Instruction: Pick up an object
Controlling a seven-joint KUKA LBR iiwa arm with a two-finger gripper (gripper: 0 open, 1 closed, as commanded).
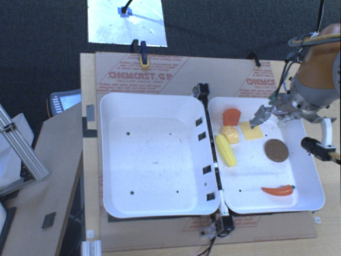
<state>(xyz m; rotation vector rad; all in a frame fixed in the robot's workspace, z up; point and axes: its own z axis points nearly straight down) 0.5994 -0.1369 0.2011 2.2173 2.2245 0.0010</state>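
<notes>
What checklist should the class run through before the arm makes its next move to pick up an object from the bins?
1. Objects lie within the right bin: ok.
2. Gripper is above that bin, near the yellow square: ok.
3. Fingers open or shut: cannot tell.
4. Nothing seen between the fingers: ok.
5. Yellow square lies apart from the brown disc: ok.
6. Corn cob clear of the bin's left wall: not ok, close beside it.

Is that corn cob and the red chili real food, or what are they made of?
Probably plastic toys. The corn cob is an even, smooth yellow with a soft sheen; the chili is uniformly glossy orange-red with a tiny green stem. Both look moulded, though this view cannot confirm it.
</notes>
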